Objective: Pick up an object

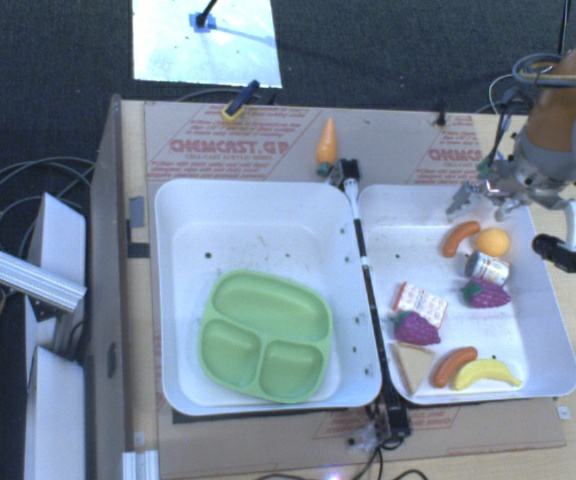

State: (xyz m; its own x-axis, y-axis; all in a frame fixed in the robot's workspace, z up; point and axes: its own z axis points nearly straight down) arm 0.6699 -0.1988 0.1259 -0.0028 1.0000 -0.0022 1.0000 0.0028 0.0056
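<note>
My arm is cut off at the frame's right edge. My gripper [485, 198], jaws spread wide and holding nothing, hovers above the right bin [558, 353] near the sausage [460, 238].

Green tray [265, 340], yellow banana [486, 373] (bins [183, 268] white).

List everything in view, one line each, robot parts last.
bins: two, white, side by side on the bench
divided plate: one, green, left bin
sausages: two, orange-red, right bin
orange: one, orange, right bin
can: one, silver, right bin
grape bunches: two, purple, right bin
box: one, red and white, right bin
bread slice: one, tan, right bin
banana: one, yellow, right bin
carrot: one, orange, behind the bins
arm: one, grey with orange band, right
claw: one, over the right bin's far edge
</note>
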